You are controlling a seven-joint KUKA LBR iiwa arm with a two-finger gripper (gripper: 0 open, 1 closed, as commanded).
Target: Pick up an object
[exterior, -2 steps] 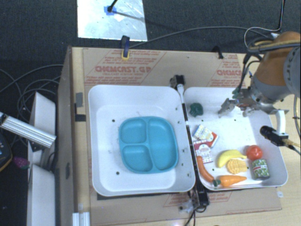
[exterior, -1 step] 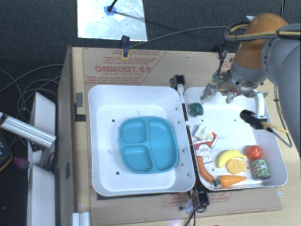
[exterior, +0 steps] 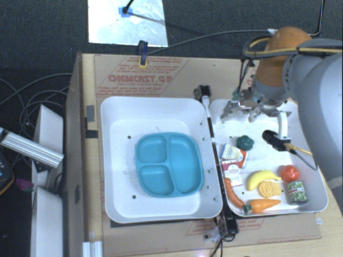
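The jaws (exterior: 242, 111) were poised above the right bin's (exterior: 321, 197) far end; their state could not be told. A descent onto the isolated green toy (exterior: 245, 142) was judged best.

The arm (exterior: 316, 84) was smooth, rounded grey, with an orange band (exterior: 278, 52) above the wrist, yellow and black cables looped there, and a metallic gripper (exterior: 242, 110)

Both bins, left (exterior: 115, 143) and right (exterior: 316, 194), look like smooth, matt white plastic, and the blue divided plate (exterior: 169, 162) like slightly glossy plastic. The bench top (exterior: 144, 74) is matt brown cardboard with red print; the banana (exterior: 261, 178) and tomato (exterior: 289, 173) have a plastic sheen
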